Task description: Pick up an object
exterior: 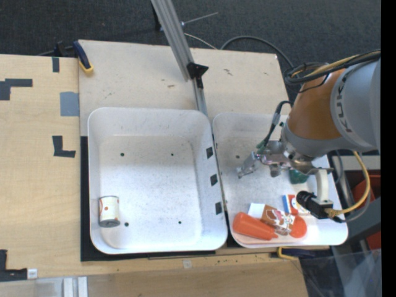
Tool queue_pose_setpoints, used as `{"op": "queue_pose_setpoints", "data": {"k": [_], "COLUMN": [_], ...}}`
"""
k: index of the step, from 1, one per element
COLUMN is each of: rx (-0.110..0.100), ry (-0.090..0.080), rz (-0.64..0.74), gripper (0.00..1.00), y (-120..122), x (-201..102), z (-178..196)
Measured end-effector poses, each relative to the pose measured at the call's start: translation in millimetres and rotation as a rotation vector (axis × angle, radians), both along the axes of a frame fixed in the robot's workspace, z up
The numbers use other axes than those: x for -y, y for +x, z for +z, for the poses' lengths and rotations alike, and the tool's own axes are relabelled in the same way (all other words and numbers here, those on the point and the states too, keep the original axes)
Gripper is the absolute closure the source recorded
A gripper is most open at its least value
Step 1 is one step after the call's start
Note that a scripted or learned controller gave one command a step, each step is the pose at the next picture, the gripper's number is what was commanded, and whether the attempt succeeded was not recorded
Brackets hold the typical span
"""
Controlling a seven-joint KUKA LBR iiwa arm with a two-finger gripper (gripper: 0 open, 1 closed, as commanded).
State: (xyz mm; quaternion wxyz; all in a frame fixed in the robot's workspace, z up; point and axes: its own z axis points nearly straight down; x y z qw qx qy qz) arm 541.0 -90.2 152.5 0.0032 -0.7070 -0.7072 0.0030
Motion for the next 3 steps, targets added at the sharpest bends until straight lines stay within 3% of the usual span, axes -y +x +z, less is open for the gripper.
{"op": "queue_pose_setpoints", "data": {"k": [1, 2, 3], "rx": [0.002, 0.005, 0.011], "ry": [0.0, 0.001, -0.001], "rz": [0.001, 0.002, 0.001], "gripper": [0.0, 1.0, 1.0], "y": [3, 4, 3], "x": [2, 1, 3], "z": [-63, -50, -8]}}
